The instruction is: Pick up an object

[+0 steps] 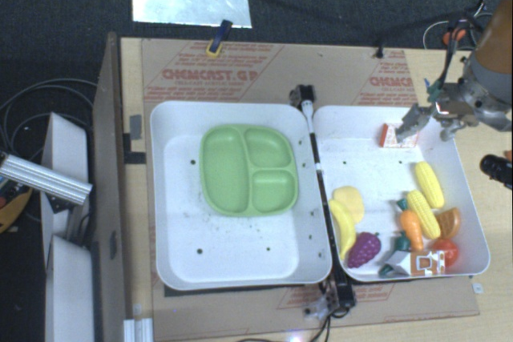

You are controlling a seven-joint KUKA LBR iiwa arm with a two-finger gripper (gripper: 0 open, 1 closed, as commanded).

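Observation:
My gripper (430, 124) hangs over the far right corner of the right bin (361, 156), open, with nothing between its fingers. A small red and white box (395, 137) lies just left of its left finger (413, 122). Further toward the front of that bin lie a yellow corn cob (429, 183), a second yellow piece (421, 212), an orange carrot (410, 228), a yellow banana (345, 212), purple grapes (363, 248), a red tomato (449, 252) and a small orange and white carton (429, 262).
The left bin (180, 252) holds a green divided plate (247, 171). A black clip (304, 96) sits where the two bins meet at the back. Cardboard (240, 72) lies under both bins. Cables and white brackets (48, 172) sit off the bench to the left.

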